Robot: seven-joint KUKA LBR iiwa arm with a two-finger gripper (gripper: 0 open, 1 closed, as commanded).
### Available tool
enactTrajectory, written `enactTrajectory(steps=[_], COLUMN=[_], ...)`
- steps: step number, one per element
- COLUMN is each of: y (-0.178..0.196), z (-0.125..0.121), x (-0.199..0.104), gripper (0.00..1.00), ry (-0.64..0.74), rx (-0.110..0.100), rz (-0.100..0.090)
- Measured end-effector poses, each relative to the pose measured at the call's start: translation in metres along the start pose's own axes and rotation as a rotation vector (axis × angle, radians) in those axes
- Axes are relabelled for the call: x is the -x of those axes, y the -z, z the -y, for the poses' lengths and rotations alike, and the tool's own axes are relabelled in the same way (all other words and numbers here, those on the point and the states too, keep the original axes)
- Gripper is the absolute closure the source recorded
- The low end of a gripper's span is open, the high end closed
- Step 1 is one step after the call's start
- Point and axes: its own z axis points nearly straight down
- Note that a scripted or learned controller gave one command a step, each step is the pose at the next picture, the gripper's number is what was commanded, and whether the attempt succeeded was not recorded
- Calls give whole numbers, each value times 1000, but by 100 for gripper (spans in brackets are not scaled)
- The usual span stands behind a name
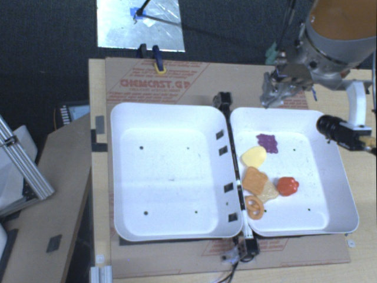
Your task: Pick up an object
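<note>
Several small toy foods lie in the right bin (330,175): a purple grape bunch (267,142), a yellow piece (254,157), an orange-brown bread piece (255,180), a red tomato-like piece (287,186), a pale piece (270,191) and a small pretzel (254,207). My gripper (274,93) hangs above the back left rim of the right bin, well clear of the objects. Nothing shows between its fingers.
The left bin (171,170) sits beside the right one, joined by a black-clipped divider (231,158). A cardboard sheet (159,78) lies under both bins. A black cylindrical fixture (339,131) juts over the right bin's far right rim. A shiny metal plate (140,15) lies behind.
</note>
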Motion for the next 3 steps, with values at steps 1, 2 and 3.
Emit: enactTrajectory(steps=[1,2,3], y=[3,59,-11], z=[38,41,43], x=[-81,-126,-165], gripper=[100,100,100], ry=[6,2,1], rx=[-16,-12,-23], rz=[-1,-2,3])
